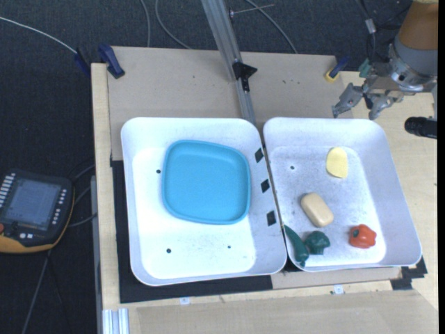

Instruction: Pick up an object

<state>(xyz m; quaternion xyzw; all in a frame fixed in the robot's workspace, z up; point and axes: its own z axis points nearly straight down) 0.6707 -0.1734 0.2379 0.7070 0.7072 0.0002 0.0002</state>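
A single fixed camera is looking down at a slant from above the bench (195,75), taking in both white bins (139,152) from moderate height.

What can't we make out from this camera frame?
- Arm: cut off by the top and right edges of the camera view.
- Tool: small and blurred; finger state unclear.
- Green object: dark, against the right bin wall; identity unclear.
- Handheld pendant: screen too small to read.

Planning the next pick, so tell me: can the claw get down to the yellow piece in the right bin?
Probably yes. The claw hangs open above the bin's far rim, and the yellow piece lies alone and uncovered just below it.
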